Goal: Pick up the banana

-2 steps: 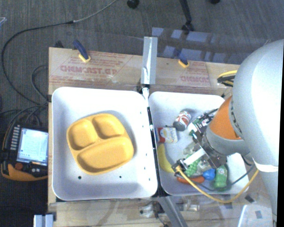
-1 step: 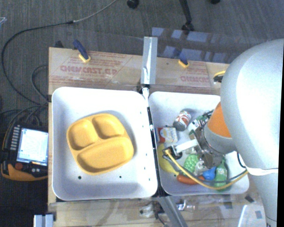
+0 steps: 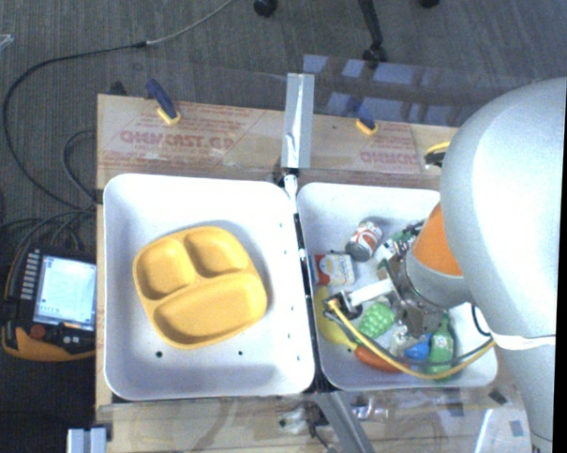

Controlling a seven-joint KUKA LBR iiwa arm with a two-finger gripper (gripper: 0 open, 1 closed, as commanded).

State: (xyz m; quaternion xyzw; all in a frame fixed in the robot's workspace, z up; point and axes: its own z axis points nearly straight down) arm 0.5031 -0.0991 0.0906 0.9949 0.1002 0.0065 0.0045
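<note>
While the jaws' state could not be told, the banana [image 3: 333,327] lay just left of them in the right bin [image 3: 314,205]; approaching lower-left, clear of clutter, seemed wise.

Grey arm [image 3: 510,203] from the right, end effector [image 3: 412,322] low.
</note>
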